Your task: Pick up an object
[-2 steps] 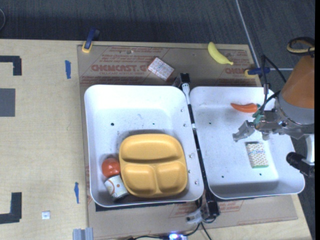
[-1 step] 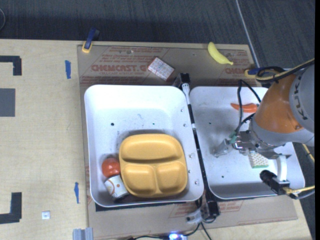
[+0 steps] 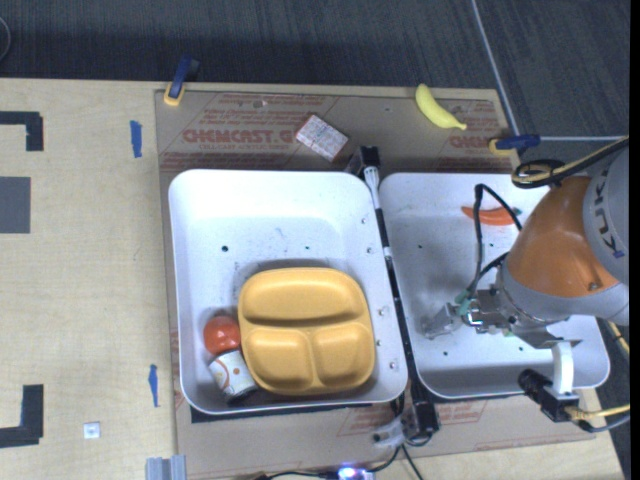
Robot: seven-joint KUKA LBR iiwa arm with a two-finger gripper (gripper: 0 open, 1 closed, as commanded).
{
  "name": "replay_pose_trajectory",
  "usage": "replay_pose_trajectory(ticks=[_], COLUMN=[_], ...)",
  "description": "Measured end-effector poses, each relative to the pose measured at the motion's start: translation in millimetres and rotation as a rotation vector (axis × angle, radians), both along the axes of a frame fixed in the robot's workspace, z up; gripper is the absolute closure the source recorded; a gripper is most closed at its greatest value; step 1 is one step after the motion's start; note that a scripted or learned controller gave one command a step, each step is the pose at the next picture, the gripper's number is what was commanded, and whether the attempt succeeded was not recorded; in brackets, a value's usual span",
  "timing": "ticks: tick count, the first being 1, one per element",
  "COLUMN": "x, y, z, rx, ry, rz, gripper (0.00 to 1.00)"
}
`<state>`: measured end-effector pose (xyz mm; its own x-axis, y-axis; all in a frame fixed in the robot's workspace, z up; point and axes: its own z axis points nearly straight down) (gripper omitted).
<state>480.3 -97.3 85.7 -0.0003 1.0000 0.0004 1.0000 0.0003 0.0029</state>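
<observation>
left bin (image 3: 200,268): white, dark specks on its floor
right bin (image 3: 420,218): white
tray (image 3: 305,328): mustard yellow, plain
ball (image 3: 222,334): orange-red
cup (image 3: 232,372): white with orange marks
banana (image 3: 438,108): bright yellow, far side
arm (image 3: 560,258): orange band over grey
board (image 3: 240,133): tan with red lettering
clamps (image 3: 181,76): blue

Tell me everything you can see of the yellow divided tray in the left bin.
The yellow tray looks like smooth moulded plastic, rounded at the corners, with three raised sections: one long one at the far side and two smaller ones nearer the camera. It seems to lie upside down, roughly flat, in the near half of the left bin. At its left edge it partly covers an orange and white object, apparently touching it. Its right edge sits close to the bin's right wall.
</observation>
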Motion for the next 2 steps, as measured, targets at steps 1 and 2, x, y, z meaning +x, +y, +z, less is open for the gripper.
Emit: replay_pose_trajectory(ticks=[1, 2], x=[0.1, 0.2], y=[1.9, 3.5], z=[-0.1, -0.2], rx=[-0.001, -0.002], ry=[-0.001, -0.001], rz=[-0.002, -0.002], gripper=[0.00, 0.00])
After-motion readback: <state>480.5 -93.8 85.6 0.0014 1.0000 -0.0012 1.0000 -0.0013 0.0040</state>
